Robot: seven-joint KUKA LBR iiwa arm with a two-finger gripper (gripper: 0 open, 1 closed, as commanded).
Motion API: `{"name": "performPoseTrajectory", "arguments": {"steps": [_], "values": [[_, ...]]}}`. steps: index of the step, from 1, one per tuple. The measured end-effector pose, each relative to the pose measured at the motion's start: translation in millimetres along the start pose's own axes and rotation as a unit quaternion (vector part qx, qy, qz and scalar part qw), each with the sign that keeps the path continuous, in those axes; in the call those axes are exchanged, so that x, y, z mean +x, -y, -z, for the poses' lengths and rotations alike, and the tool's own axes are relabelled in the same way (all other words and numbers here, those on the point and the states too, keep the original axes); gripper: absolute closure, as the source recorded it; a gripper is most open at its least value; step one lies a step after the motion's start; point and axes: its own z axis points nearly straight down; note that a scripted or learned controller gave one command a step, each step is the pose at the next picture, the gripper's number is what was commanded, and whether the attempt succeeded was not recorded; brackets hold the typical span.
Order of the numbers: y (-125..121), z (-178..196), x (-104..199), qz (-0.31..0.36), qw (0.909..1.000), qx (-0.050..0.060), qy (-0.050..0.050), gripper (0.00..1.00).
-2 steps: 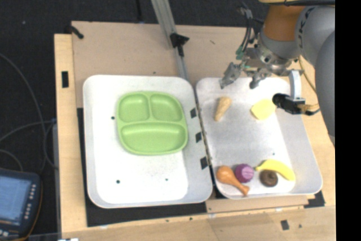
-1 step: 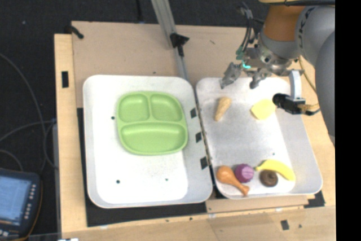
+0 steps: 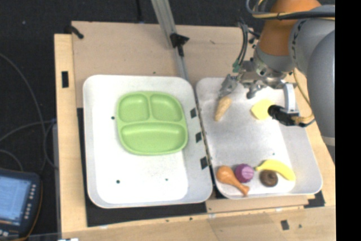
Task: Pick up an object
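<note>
My gripper (image 3: pixel 239 86) hovers over the far left part of the right bin (image 3: pixel 248 138), its fingers spread apart with nothing between them. Just below and left of it lies a tan bread-like piece (image 3: pixel 222 108), slanted along the bin's left wall. To the gripper's lower right rests a yellow wedge (image 3: pixel 260 110). Along the bin's near edge sit an orange pear-shaped item (image 3: pixel 228 176), a purple item (image 3: pixel 244 172), a yellow banana (image 3: pixel 277 168) and a brown ring (image 3: pixel 269 178).
The left bin (image 3: pixel 101 178) holds a green divided plate (image 3: pixel 152 123). A metal pole (image 3: pixel 163 14) slants down to the gap between the bins at the back. The middle of the right bin is bare white floor.
</note>
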Motion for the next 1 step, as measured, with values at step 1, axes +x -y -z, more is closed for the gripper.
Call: {"name": "performPoseTrajectory", "arguments": {"steps": [1], "values": [[0.9, -52.8, -1.1, -0.001, 1.0000, 0.001, 0.000, 0.00]]}}
